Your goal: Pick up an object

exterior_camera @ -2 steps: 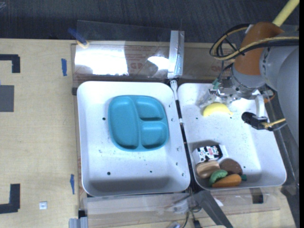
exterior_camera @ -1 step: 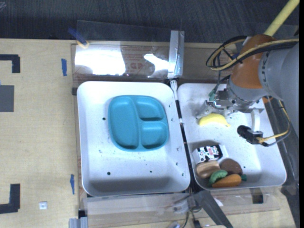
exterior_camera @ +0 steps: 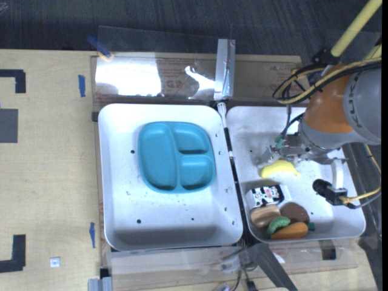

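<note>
arm: grey KUKA arm (exterior_camera: 364,102) enters from 3 o'clock, reaching toward 9 o'clock | wrist: orange band (exterior_camera: 324,111) sits above it, cables looped over the top | gripper (exterior_camera: 280,153): points down toward 7 o'clock at the arm's end (finger spacing too small and dark to read)

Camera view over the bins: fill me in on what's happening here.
A grey KUKA arm with an orange band reaches in from the right over the right bin. Its gripper sits low, right at a yellow banana-like toy; a grasp cannot be confirmed. Nearer the front of that bin lie a black-and-white card, a brown round piece, a tan piece, a green item and an orange carrot-like toy. The left bin holds a blue divided tray.
</note>
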Robot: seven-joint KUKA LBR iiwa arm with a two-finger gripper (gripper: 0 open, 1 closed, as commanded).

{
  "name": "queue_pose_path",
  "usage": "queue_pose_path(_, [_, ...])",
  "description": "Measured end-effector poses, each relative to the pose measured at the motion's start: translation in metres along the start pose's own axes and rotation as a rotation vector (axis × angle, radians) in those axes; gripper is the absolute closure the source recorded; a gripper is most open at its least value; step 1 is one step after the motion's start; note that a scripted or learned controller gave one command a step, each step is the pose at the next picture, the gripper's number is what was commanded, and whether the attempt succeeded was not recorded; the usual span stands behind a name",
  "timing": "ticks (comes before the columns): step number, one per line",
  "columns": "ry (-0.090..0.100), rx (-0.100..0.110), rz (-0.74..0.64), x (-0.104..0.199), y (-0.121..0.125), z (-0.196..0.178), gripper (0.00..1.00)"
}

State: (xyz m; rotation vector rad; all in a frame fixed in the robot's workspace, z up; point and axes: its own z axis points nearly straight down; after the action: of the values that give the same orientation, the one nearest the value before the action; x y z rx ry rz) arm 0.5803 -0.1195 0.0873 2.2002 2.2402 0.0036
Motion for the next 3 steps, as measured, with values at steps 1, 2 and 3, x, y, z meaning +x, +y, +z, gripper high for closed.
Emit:
queue_pose_path(1, [-0.001,-0.003,-0.053,0.024,-0.032,-0.001,0.0])
queue_pose_path(2, [0.0,-0.004,-0.053,0.012,-0.063,-0.001,0.0])
queue_pose_path(3, [-0.005,-0.011,-0.259,-0.029,-0.08,-0.001,0.0])
